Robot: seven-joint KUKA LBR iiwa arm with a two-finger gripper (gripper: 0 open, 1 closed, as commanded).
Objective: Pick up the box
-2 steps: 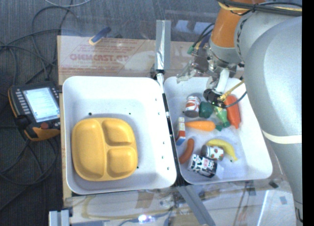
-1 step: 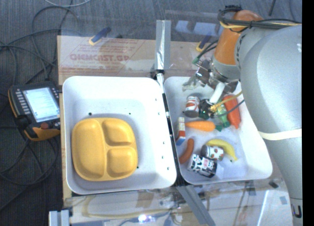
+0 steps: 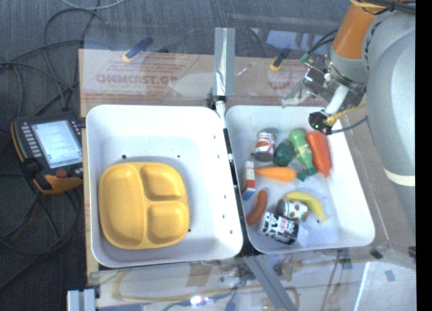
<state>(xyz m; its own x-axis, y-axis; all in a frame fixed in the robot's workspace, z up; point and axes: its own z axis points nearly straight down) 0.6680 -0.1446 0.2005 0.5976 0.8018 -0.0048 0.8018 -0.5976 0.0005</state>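
— What takes up the most room?
— The grey arm with an orange band (image 3: 398, 100), at the right. Then two shallow white bins; the left bin (image 3: 135, 127) holds a yellow plastic compartment tray (image 3: 143, 203).
— The hand?
— The hand (image 3: 307, 90) hangs over the far rim of the right bin (image 3: 351, 195). Released or clenched, I cannot tell.
— The box?
— The small black-and-white patterned box (image 3: 279, 229) lies by that bin's near edge, just beside a yellow toy banana (image 3: 305, 201), well apart from the hand.
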